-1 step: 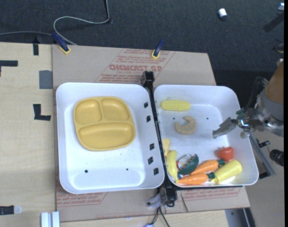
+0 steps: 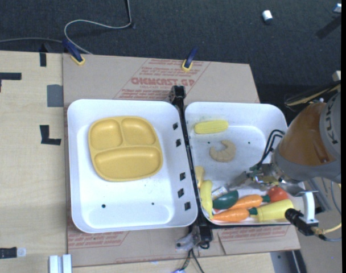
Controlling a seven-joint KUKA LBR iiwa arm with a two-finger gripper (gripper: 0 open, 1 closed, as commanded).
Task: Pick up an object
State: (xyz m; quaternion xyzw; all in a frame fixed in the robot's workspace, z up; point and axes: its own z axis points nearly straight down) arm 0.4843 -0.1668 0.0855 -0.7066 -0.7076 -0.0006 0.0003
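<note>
Toy foods crowd the near end of the right-hand shallow white bin (image 2: pixel 275 118): a long orange plastic carrot (image 2: pixel 241 202), a yellow plastic banana (image 2: pixel 206 197) lying along the bin's left wall, a green pepper-like piece (image 2: pixel 225 198) between them, a small red piece (image 2: pixel 278 194) and a yellow squeeze-bottle shape (image 2: pixel 274 211). Farther back lie a yellow plastic corn cob (image 2: pixel 210 127) and a tan cookie-shaped piece (image 2: pixel 222 151), well apart from the pile. The grey arm with its orange band (image 2: pixel 307 141) reaches in from the right, its wrist bent down over the pile. The two-finger gripper (image 2: pixel 258 175) sits low just above the carrot and red piece; whether its jaws are apart or closed cannot be told. The left white bin (image 2: pixel 82 209) bears a yellow plastic divided plate (image 2: pixel 126 148).
</note>
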